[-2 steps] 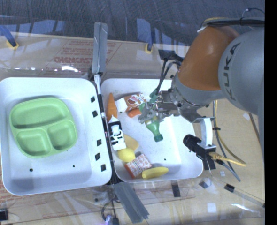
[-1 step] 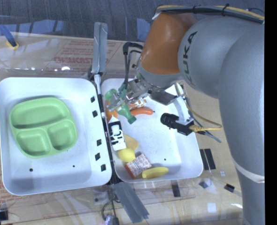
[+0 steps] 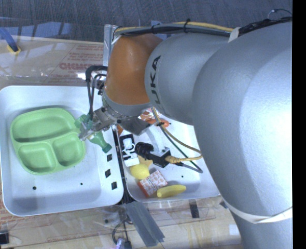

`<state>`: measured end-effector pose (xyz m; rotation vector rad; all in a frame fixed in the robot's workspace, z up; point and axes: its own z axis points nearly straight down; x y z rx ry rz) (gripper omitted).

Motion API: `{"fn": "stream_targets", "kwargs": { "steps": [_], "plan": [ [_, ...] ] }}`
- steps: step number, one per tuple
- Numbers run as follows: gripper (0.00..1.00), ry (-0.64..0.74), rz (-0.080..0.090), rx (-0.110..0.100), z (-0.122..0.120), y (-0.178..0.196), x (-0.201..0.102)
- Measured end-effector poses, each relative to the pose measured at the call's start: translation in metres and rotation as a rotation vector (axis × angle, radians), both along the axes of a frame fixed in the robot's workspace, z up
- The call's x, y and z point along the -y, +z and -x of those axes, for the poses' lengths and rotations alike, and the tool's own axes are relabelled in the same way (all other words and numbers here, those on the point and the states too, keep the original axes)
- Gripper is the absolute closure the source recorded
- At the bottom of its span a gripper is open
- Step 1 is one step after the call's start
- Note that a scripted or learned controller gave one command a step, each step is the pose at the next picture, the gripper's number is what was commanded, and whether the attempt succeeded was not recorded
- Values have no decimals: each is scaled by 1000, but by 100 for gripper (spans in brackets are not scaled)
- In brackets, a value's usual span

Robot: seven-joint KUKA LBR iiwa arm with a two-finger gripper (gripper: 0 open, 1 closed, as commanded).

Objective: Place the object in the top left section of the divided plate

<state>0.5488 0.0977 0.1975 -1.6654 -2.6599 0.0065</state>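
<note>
- Camera view: the grey arm (image 3: 220,87) with its orange band (image 3: 129,69) reaches in from the right and covers most of the right bin (image 3: 194,188).
- The gripper (image 3: 92,129) hangs over the inner edge of the left bin (image 3: 49,201), just beside the right rim of the green divided plate (image 3: 44,139).
- Its fingers are close together, with only a narrow gap, and a green translucent object (image 3: 102,141) sits between and just below them; it looks gripped, though the exact contact is hard to make out at this size.
- That green object slants down and to the right from the fingertips, ending near the wall between the two bins.
- The object is outside the plate, beside its right rim; the plate's top left section lies well to the left of the fingers.
- To the right of the fingers, past the dividing wall, the right bin holds a yellow rounded item (image 3: 140,171), a reddish patterned packet (image 3: 154,183) and a yellow elongated item (image 3: 171,191).
- An orange item (image 3: 158,121) shows partly under the arm, right of the fingers.
</note>
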Motion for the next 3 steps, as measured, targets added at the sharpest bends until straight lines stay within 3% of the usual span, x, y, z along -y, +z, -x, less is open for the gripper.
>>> {"fn": "stream_targets", "kwargs": {
  "steps": [1, 2, 3],
  "plan": [
    [100, -194, 1, -1, 2, -49, -12],
    [0, -194, 1, -1, 2, -49, -12],
    [0, -115, -1, 4, 61, 85, -51]
  ]
}}
